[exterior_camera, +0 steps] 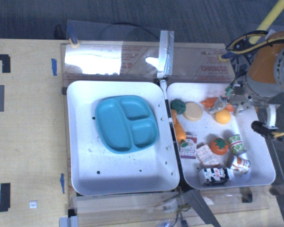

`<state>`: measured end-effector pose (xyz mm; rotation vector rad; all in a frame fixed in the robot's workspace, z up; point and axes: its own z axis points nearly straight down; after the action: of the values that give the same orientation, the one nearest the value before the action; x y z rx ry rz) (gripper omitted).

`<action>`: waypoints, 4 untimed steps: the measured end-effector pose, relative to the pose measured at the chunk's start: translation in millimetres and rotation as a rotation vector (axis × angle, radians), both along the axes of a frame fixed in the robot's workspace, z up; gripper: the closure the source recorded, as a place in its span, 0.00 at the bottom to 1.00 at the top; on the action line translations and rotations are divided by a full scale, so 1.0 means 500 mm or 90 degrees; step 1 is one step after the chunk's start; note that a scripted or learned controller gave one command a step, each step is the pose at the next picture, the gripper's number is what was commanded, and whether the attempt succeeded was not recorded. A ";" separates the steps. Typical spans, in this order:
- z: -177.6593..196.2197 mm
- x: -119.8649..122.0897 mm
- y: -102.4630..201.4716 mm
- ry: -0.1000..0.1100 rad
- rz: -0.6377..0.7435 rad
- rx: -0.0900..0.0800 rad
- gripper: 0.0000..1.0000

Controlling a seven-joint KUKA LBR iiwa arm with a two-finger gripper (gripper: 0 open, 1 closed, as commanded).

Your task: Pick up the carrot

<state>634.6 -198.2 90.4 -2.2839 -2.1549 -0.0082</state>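
The carrot (180, 129) is a long orange piece with a dark green top. It lies along the left wall of the right bin (262, 148), pointing toward the front. My gripper (233, 101) hangs over the back right part of that bin, well to the right of the carrot and apart from it. Directly below the gripper are a small orange-red piece (209, 103) and a yellow-orange ball (222, 117). The gripper body hides part of both.
The right bin also holds a cream round piece (194, 111), a tomato (219, 146), a green-labelled can (236, 144), small packets (188, 147) and a black-and-white carton (214, 175). A blue divided plate (127, 124) lies in the left bin (80, 141).
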 end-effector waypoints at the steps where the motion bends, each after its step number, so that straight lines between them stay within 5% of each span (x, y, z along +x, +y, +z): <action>1: -0.008 -0.069 0.041 0.001 0.138 -0.003 0.00; 2: -0.008 0.024 -0.022 0.011 0.197 0.008 0.00; 3: 0.105 0.069 0.004 -0.004 0.101 -0.005 0.00; 4: -0.008 -0.070 0.036 0.000 0.050 -0.004 0.00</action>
<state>599.8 -180.4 86.2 -2.2005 -2.2456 -0.0022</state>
